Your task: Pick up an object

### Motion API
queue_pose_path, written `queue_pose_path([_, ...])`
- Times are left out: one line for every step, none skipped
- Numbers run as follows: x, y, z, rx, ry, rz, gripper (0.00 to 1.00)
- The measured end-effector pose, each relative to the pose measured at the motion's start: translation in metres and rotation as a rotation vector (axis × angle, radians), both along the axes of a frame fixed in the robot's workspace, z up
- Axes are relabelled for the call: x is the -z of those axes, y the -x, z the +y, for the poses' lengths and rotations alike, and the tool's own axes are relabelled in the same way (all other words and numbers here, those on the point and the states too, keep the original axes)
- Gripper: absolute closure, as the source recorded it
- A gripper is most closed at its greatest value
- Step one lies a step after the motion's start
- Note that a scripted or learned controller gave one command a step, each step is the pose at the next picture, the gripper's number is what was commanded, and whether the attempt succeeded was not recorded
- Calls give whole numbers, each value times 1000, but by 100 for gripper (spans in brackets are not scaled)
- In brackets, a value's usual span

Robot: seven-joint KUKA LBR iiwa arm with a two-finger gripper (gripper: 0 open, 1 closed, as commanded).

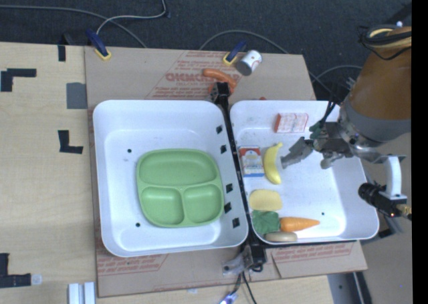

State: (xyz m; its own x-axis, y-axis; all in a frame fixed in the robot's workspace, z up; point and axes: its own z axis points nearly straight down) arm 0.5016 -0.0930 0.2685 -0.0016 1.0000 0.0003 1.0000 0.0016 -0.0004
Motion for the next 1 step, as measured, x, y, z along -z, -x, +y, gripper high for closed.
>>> queue_pose_path([80, -68, -22, 1, 0, 2, 0])
